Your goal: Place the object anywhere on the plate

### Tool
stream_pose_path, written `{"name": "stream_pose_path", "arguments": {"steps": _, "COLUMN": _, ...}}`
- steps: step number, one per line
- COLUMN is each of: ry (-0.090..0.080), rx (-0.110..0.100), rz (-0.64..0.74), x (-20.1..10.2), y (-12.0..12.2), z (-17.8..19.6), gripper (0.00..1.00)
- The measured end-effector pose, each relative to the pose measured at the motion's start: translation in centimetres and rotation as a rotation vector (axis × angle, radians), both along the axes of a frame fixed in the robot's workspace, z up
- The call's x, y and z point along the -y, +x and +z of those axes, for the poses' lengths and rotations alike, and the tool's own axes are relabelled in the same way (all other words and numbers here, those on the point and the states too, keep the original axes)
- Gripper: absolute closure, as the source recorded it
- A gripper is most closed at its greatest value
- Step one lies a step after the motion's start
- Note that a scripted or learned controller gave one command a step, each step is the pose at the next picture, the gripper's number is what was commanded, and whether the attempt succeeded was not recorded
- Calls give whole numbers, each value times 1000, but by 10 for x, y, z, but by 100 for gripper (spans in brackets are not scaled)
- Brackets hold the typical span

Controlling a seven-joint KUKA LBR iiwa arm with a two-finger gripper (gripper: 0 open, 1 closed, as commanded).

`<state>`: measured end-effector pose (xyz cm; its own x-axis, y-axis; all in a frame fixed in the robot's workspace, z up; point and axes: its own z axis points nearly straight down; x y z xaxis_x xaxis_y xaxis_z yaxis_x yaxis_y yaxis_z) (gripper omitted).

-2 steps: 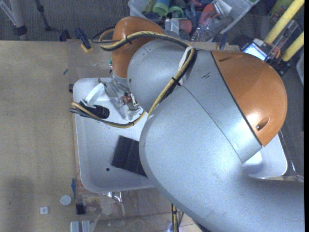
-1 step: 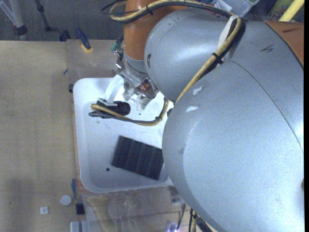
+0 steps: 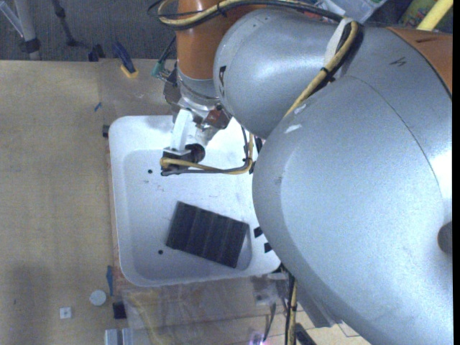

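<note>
Seen from above at a slant, a white bin (image 3: 115,192) sits on a tan surface (image 3: 50,157). The grey arm with its orange band covers the view's right half and hides the bin's right side. The pincer (image 3: 201,118) hangs over the bin's far end, tucked under the wrist, so whether it is wide or narrow cannot be told. Nothing can be seen held in it.

The likely object of the task, a dark ribbed rectangular slab (image 3: 208,234), lies flat on the bin floor, well apart from the pincer and on its camera side. It sits askew to the walls, close to the bin's near wall, probably simply where it came to rest.

Between pincer and slab the white floor is bare apart from a tiny dark speck (image 3: 149,171), which leaves room to travel. The slab's lower edge crowds the near wall, so a grip across its ridged width looks easier than one from that side.
</note>
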<state>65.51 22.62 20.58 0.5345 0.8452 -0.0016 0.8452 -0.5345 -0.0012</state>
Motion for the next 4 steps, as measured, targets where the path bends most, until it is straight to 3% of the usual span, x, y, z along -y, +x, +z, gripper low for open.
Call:
{"name": "stream_pose_path", "arguments": {"steps": 1, "ry": 0, "rx": -6, "rz": -283, "x": 1, "y": 9, "z": -96, "gripper": 100}}
{"name": "stream_pose_path", "arguments": {"steps": 2, "ry": 2, "rx": -6, "rz": 136, "x": 71, "y": -69, "z": -110, "gripper": 100}}
{"name": "stream_pose_path", "arguments": {"steps": 3, "ry": 1, "rx": 1, "rz": 477, "x": 21, "y": -44, "z": -36, "gripper": 100}}
{"name": "stream_pose_path", "arguments": {"steps": 4, "ry": 1, "rx": 2, "rz": 178, "x": 0, "y": 10, "z": -92, "gripper": 100}}
